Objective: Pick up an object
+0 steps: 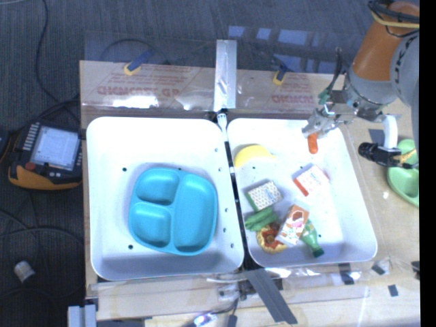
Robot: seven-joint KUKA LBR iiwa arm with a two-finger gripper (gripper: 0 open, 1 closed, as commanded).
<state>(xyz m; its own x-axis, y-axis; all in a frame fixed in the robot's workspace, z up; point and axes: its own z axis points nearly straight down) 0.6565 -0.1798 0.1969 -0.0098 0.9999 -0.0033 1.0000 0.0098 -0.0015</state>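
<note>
Tool (315, 132): clamped on a small orange piece (313, 143) | you see it over right bin (354, 182) far edge | piece: short, stubby, bright orange, hanging upright

Counts, top-down view:

Bins: 2 shallow white ones side by side on the bench, left bin (109, 148) & right bin (354, 210).

Left bin: 1 item, a blue divided tray (174, 210) w/ 3 compartments.

Right bin, approx 7 loose items:
- 1 yellow round thing (251, 155)
- 1 small orange piece (313, 143) near the top wall
- 1 white/red packet (310, 180)
- 1 grey patterned packet (263, 195)
- 1 green leafy piece (259, 218)
- 1 carton w/ printed picture (293, 225)
- 1 green bottle-like piece (312, 240)
A red/yellow bit at the carton's lower left is too jumbled to count separately.

Arms: 1 (381, 46). Off the bins: 1 handheld screen unit (48, 152) at left, 1 green object (407, 176) at right.
</note>
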